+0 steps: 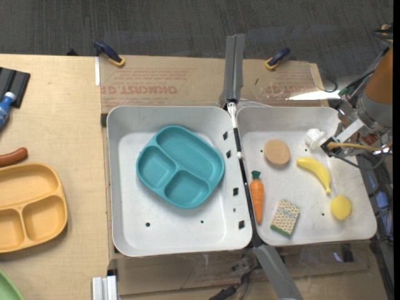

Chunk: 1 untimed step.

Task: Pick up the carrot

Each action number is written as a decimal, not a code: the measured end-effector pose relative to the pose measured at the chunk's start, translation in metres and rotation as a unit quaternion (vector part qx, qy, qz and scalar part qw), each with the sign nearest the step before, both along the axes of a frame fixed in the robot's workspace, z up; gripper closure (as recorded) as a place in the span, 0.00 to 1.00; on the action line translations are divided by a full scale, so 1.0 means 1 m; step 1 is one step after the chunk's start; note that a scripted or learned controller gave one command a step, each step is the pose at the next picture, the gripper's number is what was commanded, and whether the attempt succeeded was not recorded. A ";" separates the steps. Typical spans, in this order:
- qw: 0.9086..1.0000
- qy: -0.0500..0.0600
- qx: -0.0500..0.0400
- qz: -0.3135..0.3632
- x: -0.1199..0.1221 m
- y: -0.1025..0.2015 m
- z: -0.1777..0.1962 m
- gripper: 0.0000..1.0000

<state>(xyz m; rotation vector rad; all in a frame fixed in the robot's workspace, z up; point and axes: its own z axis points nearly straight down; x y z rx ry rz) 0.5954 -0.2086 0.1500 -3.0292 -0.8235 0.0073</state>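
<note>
The carrot (257,196), orange with a green top, lies lengthwise in the right bin (356,230) close to its left wall, green end pointing to the back. My gripper (314,138) hangs over the back right part of that bin, well to the right of the carrot and behind it, near the banana's top end. Nothing is visibly held by it.
A yellow banana (317,171), a lemon (341,207), a round tan biscuit (277,152) and a small patterned box (285,218) share the right bin. A teal divided plate (180,166) lies in the left bin (125,230). An orange tray (28,208) sits on the bench at left.
</note>
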 end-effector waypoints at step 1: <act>0.989 -0.001 -0.001 -0.147 0.044 -0.014 0.033 1.00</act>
